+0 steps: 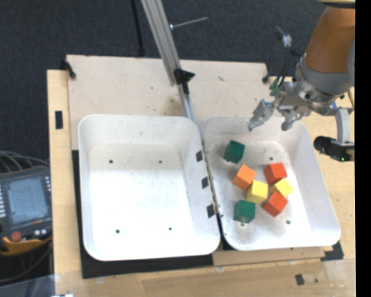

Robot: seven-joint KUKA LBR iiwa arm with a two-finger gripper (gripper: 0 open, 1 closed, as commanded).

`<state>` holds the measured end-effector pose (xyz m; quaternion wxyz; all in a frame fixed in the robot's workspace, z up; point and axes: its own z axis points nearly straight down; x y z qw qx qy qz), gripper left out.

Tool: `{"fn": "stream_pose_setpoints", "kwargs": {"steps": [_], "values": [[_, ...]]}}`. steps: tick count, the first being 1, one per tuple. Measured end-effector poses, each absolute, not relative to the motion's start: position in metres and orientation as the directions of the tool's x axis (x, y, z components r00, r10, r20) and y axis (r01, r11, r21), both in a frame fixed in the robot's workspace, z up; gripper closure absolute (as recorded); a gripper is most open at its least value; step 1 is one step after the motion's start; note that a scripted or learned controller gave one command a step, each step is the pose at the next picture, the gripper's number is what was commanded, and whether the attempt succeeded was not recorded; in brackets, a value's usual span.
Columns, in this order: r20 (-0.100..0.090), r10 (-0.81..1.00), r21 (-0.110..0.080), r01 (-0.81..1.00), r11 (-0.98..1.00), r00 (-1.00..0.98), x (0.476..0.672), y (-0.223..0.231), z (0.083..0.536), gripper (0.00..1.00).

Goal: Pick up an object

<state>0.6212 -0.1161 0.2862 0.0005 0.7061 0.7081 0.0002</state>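
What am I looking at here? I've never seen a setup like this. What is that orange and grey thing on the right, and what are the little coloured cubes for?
You are looking down at a slant from a camera fixed above a wooden bench. The orange and grey thing is a robot arm reaching in from the right. At its tip is a gripper, a hand with two fingers, which stand apart and hold nothing. It hangs over the far end of the right bin, one of two shallow white bins lying side by side; the other is the left bin.

In the right bin lie small blocks: a green block alone, nearest the gripper, and a loose cluster of orange, red, yellow and green ones. The arm's job is to pick one up.

The grey device at the left edge looks like a handheld control screen.
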Motion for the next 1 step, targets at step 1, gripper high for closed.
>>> {"fn": "stream_pose_setpoints", "kwargs": {"steps": [1], "values": [[0.0,1.0,0.001,1.0,0.002,-0.002,0.6212,-0.1162,0.2863,0.0]]}}
